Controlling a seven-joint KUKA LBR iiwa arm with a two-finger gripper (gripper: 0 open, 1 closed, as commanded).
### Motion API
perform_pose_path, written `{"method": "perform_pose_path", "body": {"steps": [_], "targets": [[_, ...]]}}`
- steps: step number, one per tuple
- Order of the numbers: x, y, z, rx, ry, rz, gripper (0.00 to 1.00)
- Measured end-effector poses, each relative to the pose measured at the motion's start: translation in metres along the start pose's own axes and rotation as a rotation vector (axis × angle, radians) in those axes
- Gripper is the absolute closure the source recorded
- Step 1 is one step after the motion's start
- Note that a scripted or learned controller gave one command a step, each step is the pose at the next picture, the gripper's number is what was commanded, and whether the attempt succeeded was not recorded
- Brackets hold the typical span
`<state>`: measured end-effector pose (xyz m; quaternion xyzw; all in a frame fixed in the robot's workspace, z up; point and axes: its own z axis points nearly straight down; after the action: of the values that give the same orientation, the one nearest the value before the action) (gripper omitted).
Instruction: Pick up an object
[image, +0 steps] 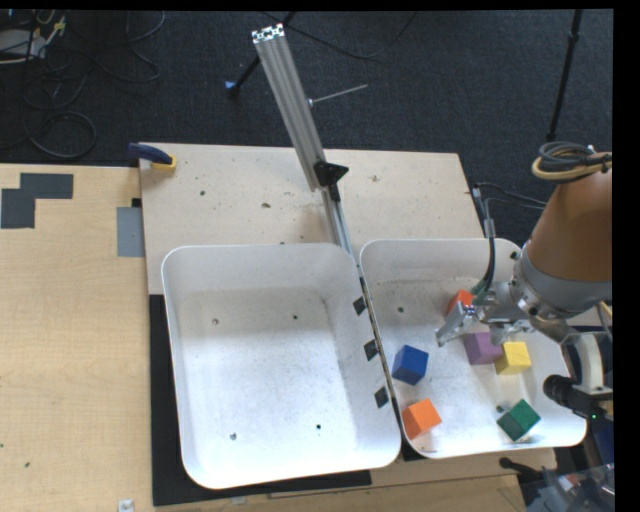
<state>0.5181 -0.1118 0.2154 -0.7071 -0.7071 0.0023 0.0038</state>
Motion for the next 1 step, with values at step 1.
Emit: {"method": "perform_pose_path", "body": {"steps": [1], "targets": [[-0.0089, -0.0051, 0.056, 0.002, 0.0, 0.001, 0.0]]}}
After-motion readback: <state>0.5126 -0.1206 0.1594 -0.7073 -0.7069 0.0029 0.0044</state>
